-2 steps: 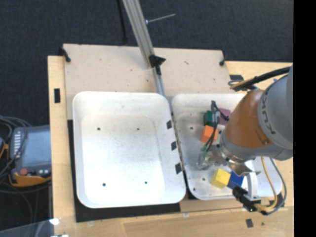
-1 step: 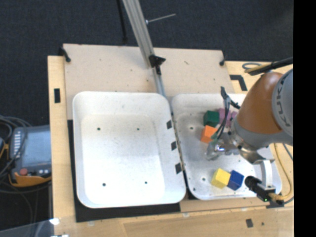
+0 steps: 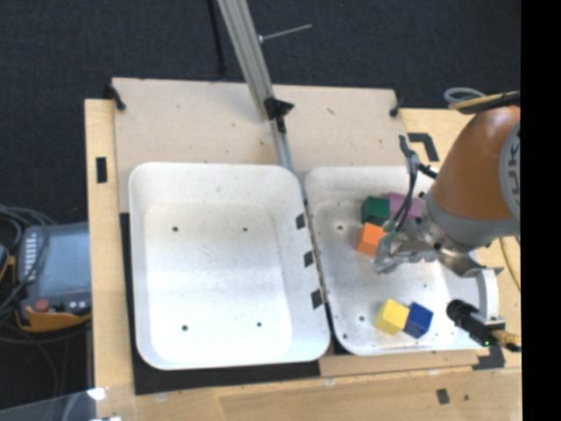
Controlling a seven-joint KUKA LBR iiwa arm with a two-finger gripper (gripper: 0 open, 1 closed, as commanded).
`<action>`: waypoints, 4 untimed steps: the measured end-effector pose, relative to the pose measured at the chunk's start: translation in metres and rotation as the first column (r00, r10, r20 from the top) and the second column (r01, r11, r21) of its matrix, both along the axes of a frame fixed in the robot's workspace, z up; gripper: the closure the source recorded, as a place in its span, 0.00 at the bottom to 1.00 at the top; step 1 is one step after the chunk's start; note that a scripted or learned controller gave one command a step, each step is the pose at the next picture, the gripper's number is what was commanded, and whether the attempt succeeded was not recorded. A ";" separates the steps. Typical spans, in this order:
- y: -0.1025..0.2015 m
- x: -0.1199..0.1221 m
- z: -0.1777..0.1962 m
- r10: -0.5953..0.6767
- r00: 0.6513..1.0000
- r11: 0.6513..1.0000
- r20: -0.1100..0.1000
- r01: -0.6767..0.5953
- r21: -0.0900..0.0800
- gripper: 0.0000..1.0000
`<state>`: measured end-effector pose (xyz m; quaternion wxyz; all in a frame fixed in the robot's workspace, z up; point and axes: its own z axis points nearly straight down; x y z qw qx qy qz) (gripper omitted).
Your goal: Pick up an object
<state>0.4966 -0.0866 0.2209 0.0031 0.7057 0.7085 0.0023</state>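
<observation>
The orange block (image 3: 371, 238) sits in the right bin (image 3: 351, 331), near its middle, just left of the gripper (image 3: 387, 260). It looks like a small matte cube, turned so one corner points toward the lower left; being cube-like, it has no clear long axis. The gripper hangs low just beside and below the orange block, its metal tips close to the block's lower right edge; whether they touch it or stand spread or pressed together cannot be told, since the wrist hides much of them. Just above the orange block lies a green block (image 3: 376, 209), and a pink block (image 3: 401, 205) shows right of that, partly covered by the arm (image 3: 478, 178). The arm's round orange band and grey wrist loom over the bin's right side. Nearer the front wall of the same bin, a yellow block (image 3: 393, 316) and a blue block (image 3: 419, 319) lie touching side by side. The left bin (image 3: 219, 261) is smooth white plastic with rounded corners.
</observation>
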 end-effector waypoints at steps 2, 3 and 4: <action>0.045 0.019 0.027 0.003 1.000 1.000 -0.009 -0.003 0.002 1.00; 0.092 0.036 0.014 0.002 1.000 1.000 -0.007 -0.002 0.001 1.00; 0.148 0.051 0.006 0.004 1.000 1.000 -0.007 -0.004 0.002 1.00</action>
